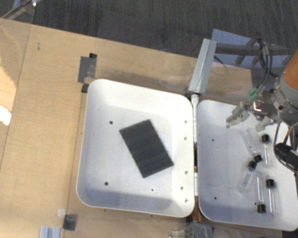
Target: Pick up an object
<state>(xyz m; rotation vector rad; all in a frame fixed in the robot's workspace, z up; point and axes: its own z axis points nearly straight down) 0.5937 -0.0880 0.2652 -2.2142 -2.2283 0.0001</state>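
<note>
While our claw (pixel 250 111) hangs over the right bin (pixel 208 202) at about one o'clock, holding nothing we can see, the dark flat pad (pixel 146 147) lies in the left bin (pixel 89 184), so we think we must reach toward nine o'clock next.

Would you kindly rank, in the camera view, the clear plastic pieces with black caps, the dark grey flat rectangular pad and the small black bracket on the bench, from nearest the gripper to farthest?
From the gripper, over the right bin's far edge:
1. Clear plastic pieces with black caps, in the right bin, just below it.
2. Dark grey flat rectangular pad, middle of the left bin.
3. Small black bracket, on the bench beyond the left bin's far-left corner.
</note>
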